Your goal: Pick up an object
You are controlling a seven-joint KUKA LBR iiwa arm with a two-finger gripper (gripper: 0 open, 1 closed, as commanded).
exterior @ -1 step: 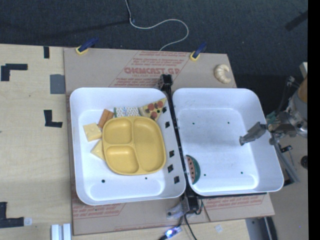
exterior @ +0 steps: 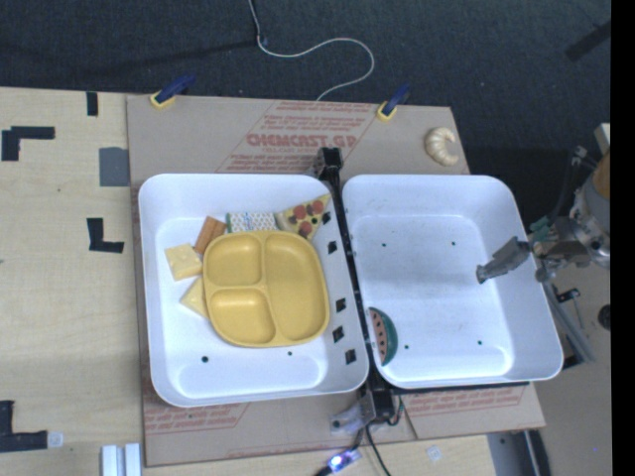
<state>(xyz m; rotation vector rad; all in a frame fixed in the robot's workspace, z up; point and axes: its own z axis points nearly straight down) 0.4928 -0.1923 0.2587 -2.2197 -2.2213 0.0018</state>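
Taking the yellow divided plate (exterior: 266, 288) as my marker: it sits mid-way in the left bin (exterior: 159, 365), crowding the toy food pieces (exterior: 185, 262) out to its left and far rims. Right of it, a watermelon slice (exterior: 383, 333) hugs the right bin's (exterior: 496, 370) near-left wall (awkward to reach). Farther right, the gripper (exterior: 501, 263) hangs over that bin's right edge, holding nothing; how wide it stands, I cannot tell.

A: Arm position?
B: Enters at 3 o'clock, mostly cut off by the frame edge; wrist hardware sits low and roughly level.
A: Hand?
B: Hand (exterior: 488, 271) points toward 9 o'clock, tip dipped slightly toward 8. One grey finger (exterior: 501, 261) visible. Spread unreadable. Nothing seen gripped.
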